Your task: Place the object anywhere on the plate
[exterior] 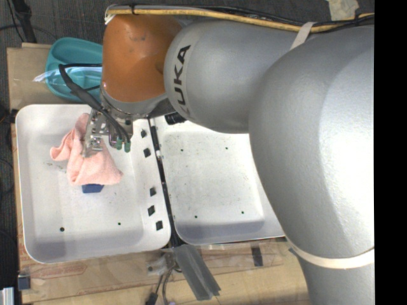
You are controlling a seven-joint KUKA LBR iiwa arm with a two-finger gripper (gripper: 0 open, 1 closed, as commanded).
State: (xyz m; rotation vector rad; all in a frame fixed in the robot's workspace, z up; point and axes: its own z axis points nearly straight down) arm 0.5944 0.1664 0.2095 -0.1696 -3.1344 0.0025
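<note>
Currently I see the gripper [102, 138] over the pink cloth [89, 161] in the left bin [38, 234]; finger state cannot be told. I judge the cloth soft, light; pinch a raised fold.

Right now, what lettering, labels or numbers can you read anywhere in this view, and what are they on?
"UKA", black letters running up the grey arm beside the orange band; the start of the word is hidden by the curve of the housing.
No other text is legible on the bins, the cloth or the bench.
</note>
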